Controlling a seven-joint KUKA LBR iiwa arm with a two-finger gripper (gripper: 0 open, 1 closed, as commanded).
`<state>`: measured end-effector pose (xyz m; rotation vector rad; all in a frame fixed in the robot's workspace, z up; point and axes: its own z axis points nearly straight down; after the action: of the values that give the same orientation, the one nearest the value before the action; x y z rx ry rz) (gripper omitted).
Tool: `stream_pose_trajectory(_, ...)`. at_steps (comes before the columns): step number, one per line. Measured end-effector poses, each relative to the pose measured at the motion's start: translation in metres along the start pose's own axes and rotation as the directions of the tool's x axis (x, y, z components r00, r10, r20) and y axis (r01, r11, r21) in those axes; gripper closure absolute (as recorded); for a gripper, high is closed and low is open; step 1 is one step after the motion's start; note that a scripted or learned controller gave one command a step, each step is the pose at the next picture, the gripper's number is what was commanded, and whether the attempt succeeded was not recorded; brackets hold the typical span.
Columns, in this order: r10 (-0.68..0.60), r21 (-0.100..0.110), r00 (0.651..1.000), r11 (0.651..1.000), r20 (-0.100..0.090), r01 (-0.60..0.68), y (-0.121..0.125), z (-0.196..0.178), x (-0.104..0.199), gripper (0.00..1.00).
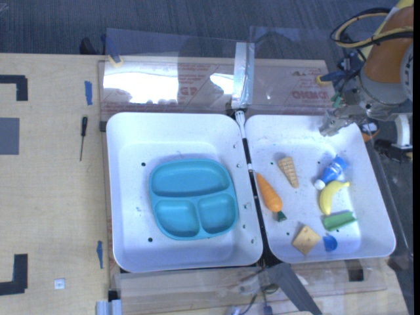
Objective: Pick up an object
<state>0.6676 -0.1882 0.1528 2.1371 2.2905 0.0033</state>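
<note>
Gripper (333, 125) seen over far right corner of right bin (375, 176); finger state could not be told. Banana (331, 196), carrot (268, 195), cone (287, 170), bottle (332, 170) left inside. Blue tray (192, 197) seated mid left bin (125, 176).

Divided tray (191, 198) in left bin (125, 143); carrot (269, 194), banana (332, 196), bottle (333, 170) in right bin (377, 231)

A robotics laboratory is indicated by the plywood bench (46, 176), two white bins (125, 143), taped clear shields (170, 77) and cabled arm (387, 51).
</note>
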Motion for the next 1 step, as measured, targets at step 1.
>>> stream_pose_trajectory(1,0.054,0.000,0.999,0.999,-0.002,-0.054,0.0007,-0.0383,-0.0042,1.00)
